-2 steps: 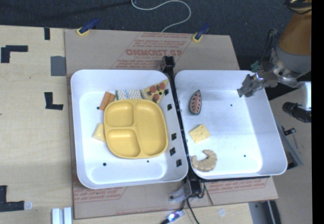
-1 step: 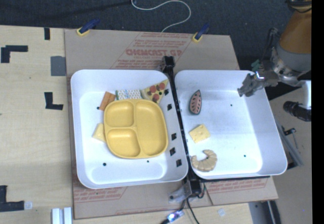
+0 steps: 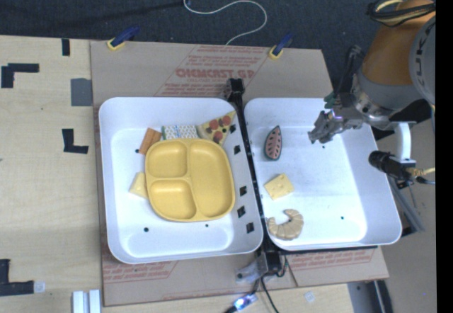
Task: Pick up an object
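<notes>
1. The arm reaches in from the right, its wrist angled down over the right bin.
2. The gripper hangs above that bin's upper part; whether its jaws are apart or together cannot be told.
3. Nothing sits between the fingers.
4. The watermelon slice, cheese wedge and croissant lie along the right bin's left side, apart from the gripper.
5. The left bin holds a yellow divided plate.
</notes>
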